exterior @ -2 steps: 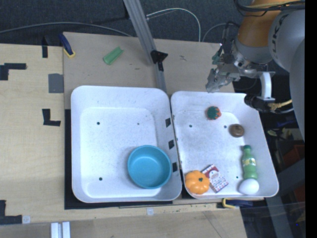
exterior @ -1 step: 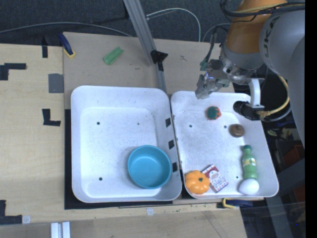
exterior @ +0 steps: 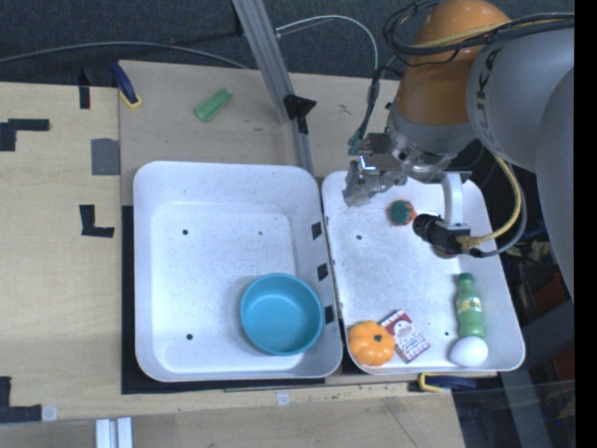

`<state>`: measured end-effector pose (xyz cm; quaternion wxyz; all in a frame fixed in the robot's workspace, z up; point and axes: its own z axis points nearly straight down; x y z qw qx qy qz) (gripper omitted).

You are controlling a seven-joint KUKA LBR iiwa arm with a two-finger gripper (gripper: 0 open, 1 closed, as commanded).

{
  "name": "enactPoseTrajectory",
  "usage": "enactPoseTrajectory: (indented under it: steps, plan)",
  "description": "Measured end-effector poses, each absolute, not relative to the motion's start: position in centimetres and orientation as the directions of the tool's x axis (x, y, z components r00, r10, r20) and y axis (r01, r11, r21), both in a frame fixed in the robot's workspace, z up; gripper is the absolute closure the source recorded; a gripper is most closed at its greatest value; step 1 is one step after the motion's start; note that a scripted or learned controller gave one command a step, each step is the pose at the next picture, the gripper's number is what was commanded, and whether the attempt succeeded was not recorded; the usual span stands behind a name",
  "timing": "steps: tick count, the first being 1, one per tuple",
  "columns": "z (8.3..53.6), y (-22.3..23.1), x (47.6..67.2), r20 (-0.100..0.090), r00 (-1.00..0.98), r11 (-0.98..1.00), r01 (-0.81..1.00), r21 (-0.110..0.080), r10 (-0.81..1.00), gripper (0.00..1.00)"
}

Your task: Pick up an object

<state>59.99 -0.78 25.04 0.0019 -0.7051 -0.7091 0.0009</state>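
gripper point(exterior: 359, 192) hanging over the right bin's point(exterior: 373, 250) far corner | can't tell how it's set | small green-and-orange ball point(exterior: 402, 213) lying just beside it, apart | pumpkin point(exterior: 371, 343), green bottle point(exterior: 469, 307) sitting well nearer me | blue bowl point(exterior: 280, 313) in left bin point(exterior: 187, 203)

Bowl point(exterior: 280, 313) in left bin point(exterior: 154, 250); bottle point(exterior: 469, 307) in right bin point(exterior: 373, 264).

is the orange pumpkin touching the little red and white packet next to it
Touching. In the camera view the pumpkin sits against the left edge of the packet at the near end of the right bin, with no white floor showing between them.
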Motion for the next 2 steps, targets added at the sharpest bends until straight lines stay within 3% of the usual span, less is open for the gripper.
enactPoseTrajectory:
  steps: [2]
  plan:
    - [23.6,7.4,53.1,0.001,-0.005,0.005,1.000,-0.005,1.000,1.00]
